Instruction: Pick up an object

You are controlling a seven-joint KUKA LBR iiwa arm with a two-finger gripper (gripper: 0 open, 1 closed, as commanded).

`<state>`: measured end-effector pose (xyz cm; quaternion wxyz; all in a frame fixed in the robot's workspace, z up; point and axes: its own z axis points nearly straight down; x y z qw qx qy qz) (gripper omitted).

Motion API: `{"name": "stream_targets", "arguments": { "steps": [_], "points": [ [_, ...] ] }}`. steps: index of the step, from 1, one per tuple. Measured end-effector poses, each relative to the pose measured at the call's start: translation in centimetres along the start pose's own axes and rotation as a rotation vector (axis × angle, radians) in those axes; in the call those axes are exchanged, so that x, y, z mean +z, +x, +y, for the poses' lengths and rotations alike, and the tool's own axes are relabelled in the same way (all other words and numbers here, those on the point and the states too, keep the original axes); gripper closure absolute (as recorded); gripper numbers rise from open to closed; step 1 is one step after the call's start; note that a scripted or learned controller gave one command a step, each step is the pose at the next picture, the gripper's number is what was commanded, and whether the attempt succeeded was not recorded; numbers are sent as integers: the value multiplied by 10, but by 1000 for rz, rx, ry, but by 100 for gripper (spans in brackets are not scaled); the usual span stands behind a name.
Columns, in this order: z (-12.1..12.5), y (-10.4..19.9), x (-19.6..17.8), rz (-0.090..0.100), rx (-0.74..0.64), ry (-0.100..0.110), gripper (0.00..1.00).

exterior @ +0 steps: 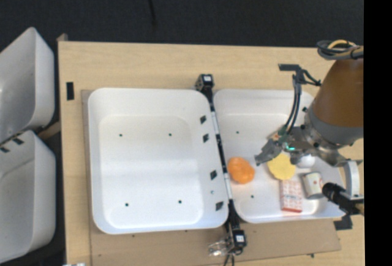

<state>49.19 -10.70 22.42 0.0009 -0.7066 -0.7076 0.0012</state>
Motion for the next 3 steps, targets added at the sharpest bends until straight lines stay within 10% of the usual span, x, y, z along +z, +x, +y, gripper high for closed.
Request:
{"name": "stream_targets", "arguments": {
  "steps": [1,2,3],
  "points": [
    [1,-1,-8,0,0,3,100],
    [-1,13,-50,-1,-3,-5,100],
    [0,93,-98,1,-8,-6,100]
  ]
}}
